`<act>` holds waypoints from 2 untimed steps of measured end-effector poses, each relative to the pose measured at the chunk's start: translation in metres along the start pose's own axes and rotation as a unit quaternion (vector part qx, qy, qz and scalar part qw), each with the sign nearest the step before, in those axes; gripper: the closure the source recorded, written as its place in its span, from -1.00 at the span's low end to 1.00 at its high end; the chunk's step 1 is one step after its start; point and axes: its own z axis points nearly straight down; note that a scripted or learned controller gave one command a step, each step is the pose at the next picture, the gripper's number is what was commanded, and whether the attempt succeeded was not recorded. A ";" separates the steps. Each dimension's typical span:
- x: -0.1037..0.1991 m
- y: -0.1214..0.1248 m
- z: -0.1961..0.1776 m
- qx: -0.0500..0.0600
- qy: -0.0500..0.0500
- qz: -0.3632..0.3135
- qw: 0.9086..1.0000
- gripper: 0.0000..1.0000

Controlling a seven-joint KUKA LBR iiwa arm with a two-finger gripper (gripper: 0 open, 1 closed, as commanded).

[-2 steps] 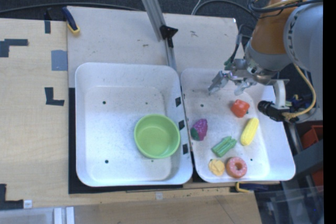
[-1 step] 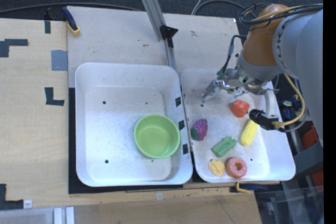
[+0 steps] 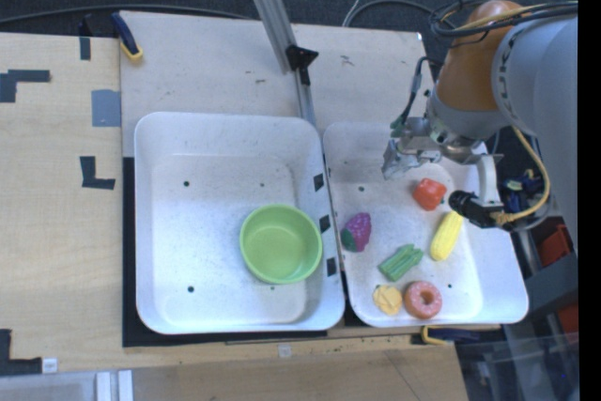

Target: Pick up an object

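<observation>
The pincer (image 3: 399, 160) hangs over the right bin (image 3: 362, 146), with nothing seen between its tips; I cannot tell whether it is apart or together. Nearest is the red piece (image 3: 428, 193), just beside it, then the corn (image 3: 445, 236). A good grasp likely means centring above the red piece before descending.

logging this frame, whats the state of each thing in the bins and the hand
green bowl: upright in the left bin
purple toy: loose in the right bin
green toy: lying flat
corn: lying flat
red toy: loose, near the hand
yellow toy: loose beside the donut
hand: above the right bin, holding nothing visible
</observation>
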 end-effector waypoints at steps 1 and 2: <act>0.004 0.005 -0.044 -0.002 0.000 0.001 1.000 1.00; 0.005 0.005 -0.049 -0.001 0.000 0.001 1.000 1.00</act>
